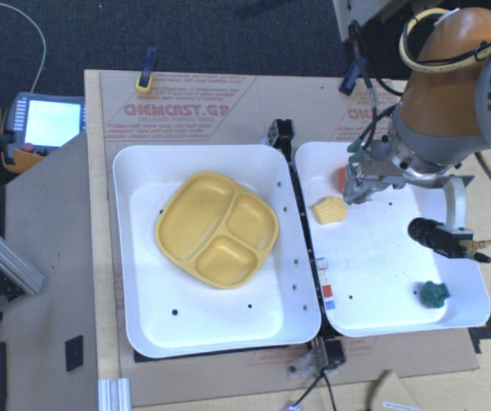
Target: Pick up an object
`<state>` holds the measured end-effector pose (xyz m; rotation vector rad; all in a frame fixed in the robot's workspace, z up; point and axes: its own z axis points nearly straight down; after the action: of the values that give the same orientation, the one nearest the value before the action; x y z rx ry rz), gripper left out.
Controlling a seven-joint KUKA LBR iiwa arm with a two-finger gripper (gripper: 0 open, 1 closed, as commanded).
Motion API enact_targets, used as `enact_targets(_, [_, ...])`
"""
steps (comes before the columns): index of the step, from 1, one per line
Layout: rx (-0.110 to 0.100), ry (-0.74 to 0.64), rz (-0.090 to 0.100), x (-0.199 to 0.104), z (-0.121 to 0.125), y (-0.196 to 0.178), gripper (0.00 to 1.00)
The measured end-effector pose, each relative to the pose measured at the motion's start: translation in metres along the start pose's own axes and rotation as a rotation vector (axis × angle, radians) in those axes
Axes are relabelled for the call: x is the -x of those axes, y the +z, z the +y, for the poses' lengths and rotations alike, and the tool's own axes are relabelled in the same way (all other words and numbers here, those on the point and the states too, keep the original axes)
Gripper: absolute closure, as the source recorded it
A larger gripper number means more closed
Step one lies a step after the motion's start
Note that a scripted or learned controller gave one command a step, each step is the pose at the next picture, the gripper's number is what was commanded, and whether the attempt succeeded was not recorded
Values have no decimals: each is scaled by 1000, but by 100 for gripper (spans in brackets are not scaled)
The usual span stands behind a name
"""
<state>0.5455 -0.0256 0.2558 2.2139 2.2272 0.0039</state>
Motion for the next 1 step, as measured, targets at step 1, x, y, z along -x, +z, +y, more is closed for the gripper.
enact_targets(1, [-1, 2, -1, -46, 17, 19, 100])
